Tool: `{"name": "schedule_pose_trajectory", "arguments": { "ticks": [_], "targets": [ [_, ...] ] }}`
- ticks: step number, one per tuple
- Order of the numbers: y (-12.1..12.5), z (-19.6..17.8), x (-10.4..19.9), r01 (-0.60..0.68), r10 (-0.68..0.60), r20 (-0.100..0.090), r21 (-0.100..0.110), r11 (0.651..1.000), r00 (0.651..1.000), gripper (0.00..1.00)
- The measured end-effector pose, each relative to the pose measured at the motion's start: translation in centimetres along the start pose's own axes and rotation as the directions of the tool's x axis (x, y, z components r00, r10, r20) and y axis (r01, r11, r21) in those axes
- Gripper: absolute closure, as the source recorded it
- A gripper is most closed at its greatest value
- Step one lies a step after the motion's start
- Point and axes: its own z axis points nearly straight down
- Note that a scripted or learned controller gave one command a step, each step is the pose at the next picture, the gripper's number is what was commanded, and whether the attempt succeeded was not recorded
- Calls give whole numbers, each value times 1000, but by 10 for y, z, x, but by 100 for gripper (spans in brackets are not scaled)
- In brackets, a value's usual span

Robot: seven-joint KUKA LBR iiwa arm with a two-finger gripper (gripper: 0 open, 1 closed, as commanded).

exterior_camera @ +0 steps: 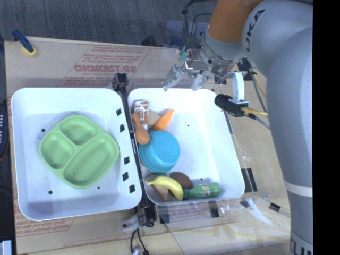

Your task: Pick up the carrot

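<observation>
From above the bench, the left bin point(21, 158) holds one thing, a pale green divided plate point(78, 151) with three compartments, lying flat near the middle of the floor. The right bin point(212, 142) is the busy one, with everything crowded along its left side. The carrot point(163, 119) lies in the far left part of that bin, a short orange wedge with its tip pointing up and to the right, resting against a tan block point(153, 119) beside it. Just left of that sits a small white and brown carton point(141, 110), and below it a brown and orange piece shaped like a drumstick point(140, 132) runs along the bin wall. A blue bowl point(159, 151) sits right below the carrot, close to it or touching; I cannot tell which. At the near end lie a yellow banana point(168, 185), a dark brown rounded object point(182, 180) behind it, and a green bottle point(203, 190) on its side.

The gripper point(183, 81) hangs over the far rim of the right bin, up and to the right of the carrot and clear of it, its pale fingers spread apart with nothing between them. The big grey arm point(287, 116) fills the right side. A row of black clips point(125, 142) joins the two bins, and the cardboard sheet point(101, 62) under them carries red print.
</observation>
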Motion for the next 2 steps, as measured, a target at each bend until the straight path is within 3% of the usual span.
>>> {"name": "schedule_pose_trajectory", "arguments": {
  "ticks": [1, 2],
  "targets": [
    [-10, 132, -18, 249, -249, 2, -5, 969, 969, 0],
    [-4, 169, -26, 123, -123, 13, -7, 992, 992, 0]
  ]
}}
